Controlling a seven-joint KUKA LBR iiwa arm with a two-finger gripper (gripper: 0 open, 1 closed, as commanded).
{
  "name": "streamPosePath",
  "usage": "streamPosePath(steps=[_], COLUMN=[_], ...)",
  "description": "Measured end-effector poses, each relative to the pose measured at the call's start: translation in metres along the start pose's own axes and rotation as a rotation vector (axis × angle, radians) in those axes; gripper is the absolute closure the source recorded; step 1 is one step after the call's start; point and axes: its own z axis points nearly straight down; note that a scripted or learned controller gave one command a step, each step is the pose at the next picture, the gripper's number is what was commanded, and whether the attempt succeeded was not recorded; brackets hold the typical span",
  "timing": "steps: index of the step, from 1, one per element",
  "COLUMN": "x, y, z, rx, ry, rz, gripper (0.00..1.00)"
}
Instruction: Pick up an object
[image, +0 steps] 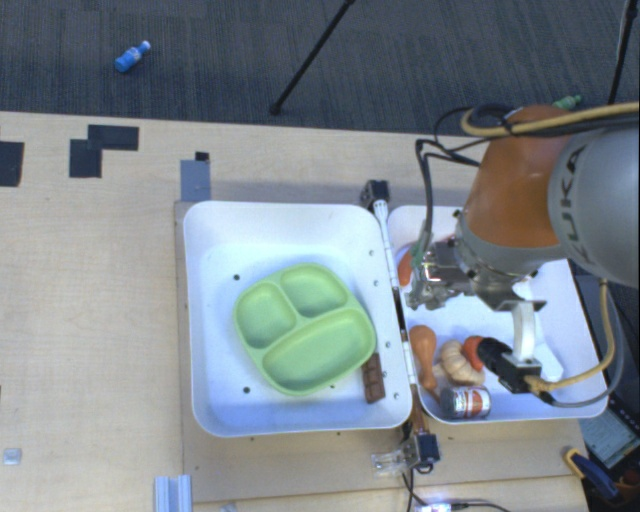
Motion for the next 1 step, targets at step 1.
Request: streamPosePath(steps=[1], x=[-0.0646], y=[0.012], z=[-0.049], rx=[-0.004], ry=[-0.001], rz=[0.003], gripper=[1.0])
